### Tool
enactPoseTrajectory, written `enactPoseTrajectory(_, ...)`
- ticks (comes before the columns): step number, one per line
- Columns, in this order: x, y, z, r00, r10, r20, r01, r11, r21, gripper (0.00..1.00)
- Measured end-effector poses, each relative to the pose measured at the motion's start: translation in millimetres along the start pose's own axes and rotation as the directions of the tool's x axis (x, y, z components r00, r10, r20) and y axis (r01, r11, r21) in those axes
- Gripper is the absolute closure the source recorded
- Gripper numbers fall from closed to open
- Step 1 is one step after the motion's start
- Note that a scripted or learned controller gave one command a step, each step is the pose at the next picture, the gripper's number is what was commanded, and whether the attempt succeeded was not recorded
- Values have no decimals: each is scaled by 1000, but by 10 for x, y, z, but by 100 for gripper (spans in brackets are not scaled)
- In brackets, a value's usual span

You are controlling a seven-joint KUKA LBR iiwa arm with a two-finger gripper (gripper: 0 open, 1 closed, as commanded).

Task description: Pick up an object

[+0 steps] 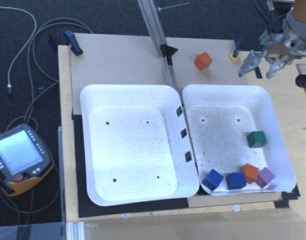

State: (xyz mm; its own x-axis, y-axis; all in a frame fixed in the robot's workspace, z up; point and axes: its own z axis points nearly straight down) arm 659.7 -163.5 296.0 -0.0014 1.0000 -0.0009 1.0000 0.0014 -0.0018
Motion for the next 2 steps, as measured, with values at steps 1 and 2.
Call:
enactPoseTrajectory(1, 2, 8, -121, 1000, -1, 2, 1, 1000, -4, 100)
enactPoseTrajectory(2, 409, -753, 1750, 1000, 1, -5, -1, 1000, 10, 100)
